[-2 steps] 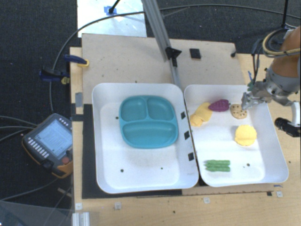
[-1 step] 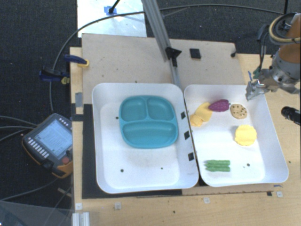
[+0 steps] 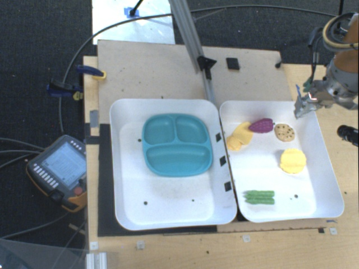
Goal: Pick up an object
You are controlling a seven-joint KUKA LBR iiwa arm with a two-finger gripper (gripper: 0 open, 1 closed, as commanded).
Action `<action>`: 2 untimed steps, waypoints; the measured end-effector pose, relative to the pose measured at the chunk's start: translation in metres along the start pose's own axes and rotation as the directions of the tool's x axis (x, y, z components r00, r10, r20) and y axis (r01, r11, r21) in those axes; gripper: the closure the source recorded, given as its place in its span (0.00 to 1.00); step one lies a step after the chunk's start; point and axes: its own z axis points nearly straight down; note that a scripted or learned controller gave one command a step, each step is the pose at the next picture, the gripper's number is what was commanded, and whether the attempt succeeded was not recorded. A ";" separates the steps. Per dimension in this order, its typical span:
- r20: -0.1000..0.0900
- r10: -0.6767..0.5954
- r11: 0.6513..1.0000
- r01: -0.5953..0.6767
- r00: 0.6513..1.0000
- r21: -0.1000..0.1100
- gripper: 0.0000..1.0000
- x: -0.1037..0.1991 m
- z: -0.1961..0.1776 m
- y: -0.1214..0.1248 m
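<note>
Over right bin's far-right rim (image 3: 314, 108) hovers tool (image 3: 303, 106), state unclear, nothing held. Approach step; next: move left & down to cookie (image 3: 284, 131), close on it.

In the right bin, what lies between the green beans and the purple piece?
In the camera view, only bare white floor of the right bin lies between the green beans and the purple piece.
</note>
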 end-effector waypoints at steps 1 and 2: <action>-0.001 -0.001 1.000 0.001 1.000 0.003 1.00 0.055 -0.007 -0.025; -0.001 0.000 1.000 0.000 1.000 0.004 1.00 0.097 -0.010 -0.049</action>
